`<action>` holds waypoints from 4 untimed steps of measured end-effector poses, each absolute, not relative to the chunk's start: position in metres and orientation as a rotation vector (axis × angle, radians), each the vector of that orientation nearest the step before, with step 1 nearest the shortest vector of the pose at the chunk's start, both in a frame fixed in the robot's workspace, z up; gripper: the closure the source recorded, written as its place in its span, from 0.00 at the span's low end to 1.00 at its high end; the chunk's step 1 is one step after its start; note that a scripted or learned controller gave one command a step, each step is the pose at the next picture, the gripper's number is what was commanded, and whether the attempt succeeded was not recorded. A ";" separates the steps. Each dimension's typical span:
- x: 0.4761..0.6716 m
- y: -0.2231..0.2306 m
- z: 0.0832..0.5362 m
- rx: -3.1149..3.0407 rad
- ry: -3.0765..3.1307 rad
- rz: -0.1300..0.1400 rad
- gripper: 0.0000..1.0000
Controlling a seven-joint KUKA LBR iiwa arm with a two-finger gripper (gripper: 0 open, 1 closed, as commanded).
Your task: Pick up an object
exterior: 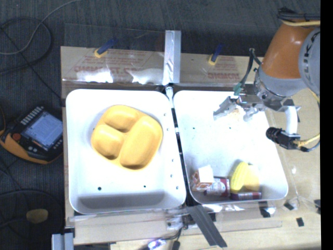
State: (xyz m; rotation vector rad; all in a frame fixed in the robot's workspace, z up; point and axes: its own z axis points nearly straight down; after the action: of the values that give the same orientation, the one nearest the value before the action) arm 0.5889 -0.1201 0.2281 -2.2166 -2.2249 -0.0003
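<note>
the grey kuka arm carries a broad, rounded orange band above a grey wrist housing, with thin dark cables looping beside it, a black cylindrical fitting on a white bracket, and a small pale metal claw.

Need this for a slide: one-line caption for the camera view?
Gripper open above right bin; yellow object and packets at its front; yellow bread-shaped toy in left bin.
</note>
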 end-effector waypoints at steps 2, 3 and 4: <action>0.521 -0.193 0.173 -2.077 -2.358 -0.002 0.00; 0.489 -0.195 0.091 -2.029 -2.416 -0.009 0.00; 0.491 -0.194 0.102 -2.030 -2.421 -0.015 1.00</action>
State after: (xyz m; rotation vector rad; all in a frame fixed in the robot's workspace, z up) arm 0.4913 -0.1937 0.1023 -2.0305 -2.4211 -0.0150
